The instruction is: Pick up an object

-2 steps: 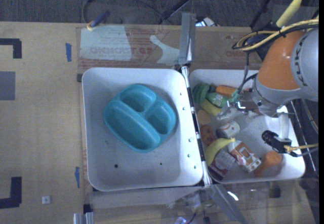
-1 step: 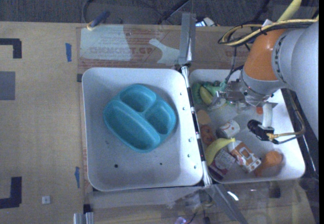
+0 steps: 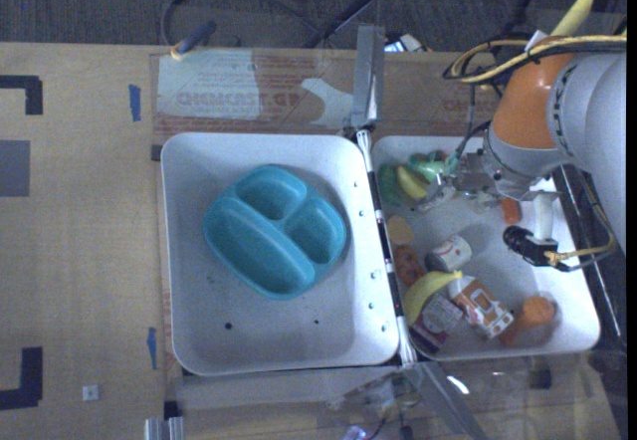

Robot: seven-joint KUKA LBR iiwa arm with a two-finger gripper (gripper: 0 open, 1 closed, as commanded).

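Reaching in from the right, the grey arm with its orange band has its gripper low over the top of the right bin, just beside a yellow banana and a green toy; I cannot tell how its fingers stand. Lower in that bin lie a small white cup, a yellow fruit, a carton and an orange ball, while the left bin holds a blue divided tray.

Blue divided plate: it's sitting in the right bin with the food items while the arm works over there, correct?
Not quite. The camera view shows the blue divided plate lying alone in the left bin. The food items are in the right bin, where the arm is working.
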